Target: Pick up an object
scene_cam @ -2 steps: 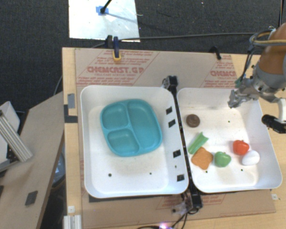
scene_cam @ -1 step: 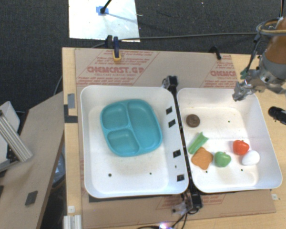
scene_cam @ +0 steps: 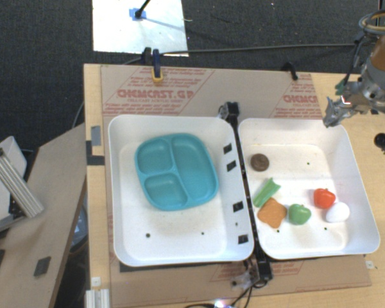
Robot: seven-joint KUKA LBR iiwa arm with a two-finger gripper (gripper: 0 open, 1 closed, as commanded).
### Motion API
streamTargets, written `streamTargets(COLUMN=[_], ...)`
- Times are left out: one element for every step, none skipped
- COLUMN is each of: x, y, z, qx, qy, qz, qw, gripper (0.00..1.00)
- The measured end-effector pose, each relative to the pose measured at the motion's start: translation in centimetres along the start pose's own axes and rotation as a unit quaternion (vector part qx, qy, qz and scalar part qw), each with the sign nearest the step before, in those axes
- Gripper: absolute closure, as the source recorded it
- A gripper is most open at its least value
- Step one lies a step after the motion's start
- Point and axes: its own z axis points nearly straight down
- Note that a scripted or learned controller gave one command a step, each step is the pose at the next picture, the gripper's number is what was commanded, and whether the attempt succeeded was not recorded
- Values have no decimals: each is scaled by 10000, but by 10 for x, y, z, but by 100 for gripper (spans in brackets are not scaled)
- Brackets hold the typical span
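The right bin point(scene_cam: 346, 147) holds a brown round piece point(scene_cam: 260, 162), a green bean-like piece point(scene_cam: 266, 191), an orange piece point(scene_cam: 272, 213), a green apple-like piece point(scene_cam: 299, 214), a red piece point(scene_cam: 324, 197) and a white egg-like piece point(scene_cam: 337, 213). My gripper point(scene_cam: 335, 113) hangs over the far right corner of that bin, above and apart from all the pieces. Nothing shows between its fingers.
The left bin point(scene_cam: 125, 172) carries a teal divided plate point(scene_cam: 176, 171). A black hinge strip point(scene_cam: 239, 172) runs between the two bins. A blue clamp point(scene_cam: 156, 63) and a white sheet point(scene_cam: 138, 18) lie beyond the bench's far edge.
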Motion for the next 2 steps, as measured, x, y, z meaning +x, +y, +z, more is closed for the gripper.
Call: streamTargets(x=[-1, 48], y=[3, -13], z=[-65, -48], qx=[-13, 23], qy=[-4, 4], qz=[-2, 2], qw=[10000, 10000], gripper=[100, 100])
